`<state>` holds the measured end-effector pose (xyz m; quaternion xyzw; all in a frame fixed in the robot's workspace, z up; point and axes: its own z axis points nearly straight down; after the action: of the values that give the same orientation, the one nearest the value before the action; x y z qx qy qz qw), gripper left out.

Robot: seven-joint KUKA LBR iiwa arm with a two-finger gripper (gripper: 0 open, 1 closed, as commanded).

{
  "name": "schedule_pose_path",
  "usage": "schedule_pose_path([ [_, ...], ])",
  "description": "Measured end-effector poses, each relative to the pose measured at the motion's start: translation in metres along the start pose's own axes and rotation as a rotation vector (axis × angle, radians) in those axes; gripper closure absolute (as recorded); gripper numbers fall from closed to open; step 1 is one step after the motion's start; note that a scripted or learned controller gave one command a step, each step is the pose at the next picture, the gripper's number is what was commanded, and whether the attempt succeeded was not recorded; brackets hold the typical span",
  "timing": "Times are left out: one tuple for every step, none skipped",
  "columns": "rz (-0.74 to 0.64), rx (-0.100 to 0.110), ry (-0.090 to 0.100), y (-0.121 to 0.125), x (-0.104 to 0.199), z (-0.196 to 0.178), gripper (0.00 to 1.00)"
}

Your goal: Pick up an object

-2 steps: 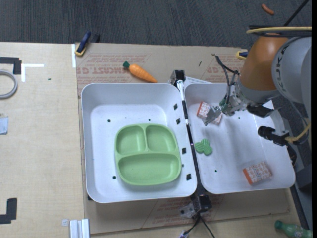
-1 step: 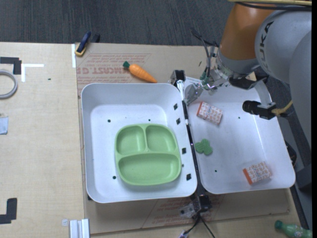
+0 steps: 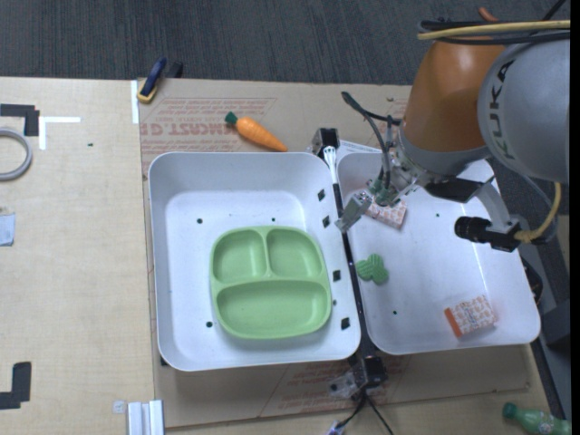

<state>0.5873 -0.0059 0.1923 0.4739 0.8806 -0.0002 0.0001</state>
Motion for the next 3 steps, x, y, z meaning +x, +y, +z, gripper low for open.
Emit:
schedule_pose_path([
  [-0.286,-0.002,-0.001,-0.004,-0.004,0.0,0.0],
  [-0.312,-0.001,0.0,-0.003,0.015,0.0,0.0],
  [-0.577,-0.002,-0.001,-0.03,0.052,0.0,0.0],
])
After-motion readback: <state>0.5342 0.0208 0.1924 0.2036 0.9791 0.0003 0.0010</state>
